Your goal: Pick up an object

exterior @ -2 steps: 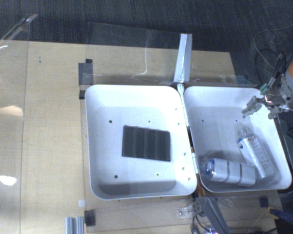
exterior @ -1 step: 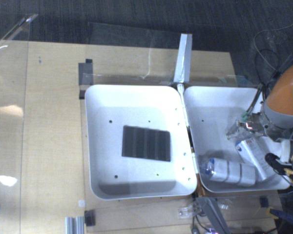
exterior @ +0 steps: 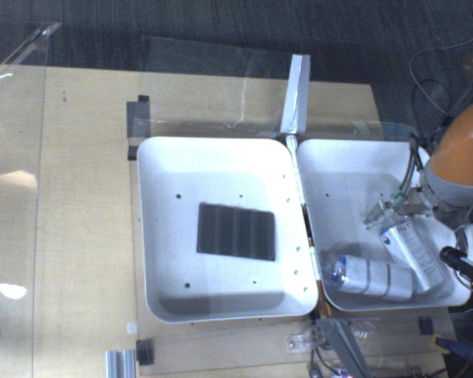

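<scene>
Camera view shows your hand [exterior: 386,208] low in the right bin [exterior: 339,172], its spread unclear, just above the tube [exterior: 414,250] and bottle [exterior: 374,277] lying against the near wall, presumably lining up a grab.

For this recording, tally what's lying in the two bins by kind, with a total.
Dark ribbed rectangular pad, left bin: 1
Clear plastic bottles, right bin: 2, one lying along the near wall, one slanted beside the end effector
Total: 3 things
The end effector is down in the right bin, above the slanted bottle.
</scene>
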Action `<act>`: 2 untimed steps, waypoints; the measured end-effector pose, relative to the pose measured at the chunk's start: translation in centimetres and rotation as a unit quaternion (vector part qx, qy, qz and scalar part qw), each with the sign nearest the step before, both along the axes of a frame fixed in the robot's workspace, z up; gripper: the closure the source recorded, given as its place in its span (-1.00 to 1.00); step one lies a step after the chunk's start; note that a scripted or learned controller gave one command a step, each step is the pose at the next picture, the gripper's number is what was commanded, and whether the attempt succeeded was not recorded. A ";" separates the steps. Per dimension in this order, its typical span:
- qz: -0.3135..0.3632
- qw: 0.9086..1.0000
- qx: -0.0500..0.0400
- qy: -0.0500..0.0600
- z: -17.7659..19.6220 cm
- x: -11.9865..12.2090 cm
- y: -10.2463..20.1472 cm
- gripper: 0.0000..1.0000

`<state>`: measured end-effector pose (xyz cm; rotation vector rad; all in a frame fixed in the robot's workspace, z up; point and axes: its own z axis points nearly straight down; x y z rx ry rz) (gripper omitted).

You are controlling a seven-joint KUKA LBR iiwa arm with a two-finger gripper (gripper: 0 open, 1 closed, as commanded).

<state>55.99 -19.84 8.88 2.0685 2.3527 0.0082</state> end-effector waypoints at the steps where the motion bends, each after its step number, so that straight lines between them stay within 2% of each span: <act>1: 0.001 1.000 -0.001 -0.002 0.1 -1.7 1.7 -1.00; 2: -0.076 0.997 0.001 0.002 4.7 1.2 0.7 -1.00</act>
